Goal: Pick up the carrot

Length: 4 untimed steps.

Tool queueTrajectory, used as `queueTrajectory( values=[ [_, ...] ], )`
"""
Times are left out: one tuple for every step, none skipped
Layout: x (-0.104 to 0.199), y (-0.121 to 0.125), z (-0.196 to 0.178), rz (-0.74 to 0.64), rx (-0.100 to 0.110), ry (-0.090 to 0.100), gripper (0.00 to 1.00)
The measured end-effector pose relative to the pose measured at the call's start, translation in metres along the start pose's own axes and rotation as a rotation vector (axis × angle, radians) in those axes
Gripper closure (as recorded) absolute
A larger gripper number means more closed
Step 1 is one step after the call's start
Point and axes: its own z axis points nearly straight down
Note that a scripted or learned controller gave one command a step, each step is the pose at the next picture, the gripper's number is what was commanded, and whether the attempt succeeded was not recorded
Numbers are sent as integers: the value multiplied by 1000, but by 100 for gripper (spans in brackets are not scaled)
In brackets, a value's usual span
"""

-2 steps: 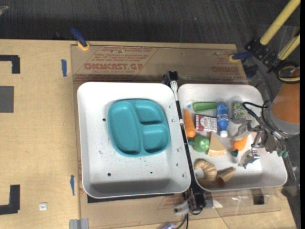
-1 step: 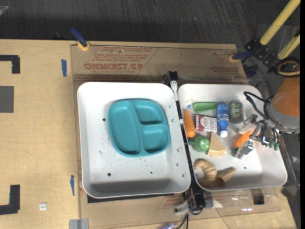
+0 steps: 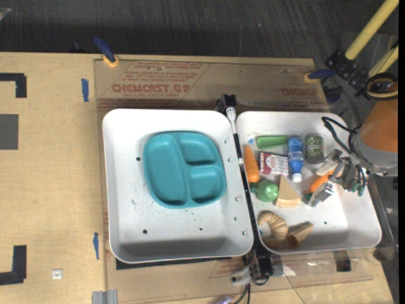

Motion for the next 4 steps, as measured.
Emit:
queueTrajectory(
  values=[
    [19,-3,-1,191,-12,-4,0],
    [52,-12,-1,489,-24,7,0],
    [40,-29,-2,756,-1,-14,0],
    [38,-31,-13,756,0,-25,100]
  ],
)
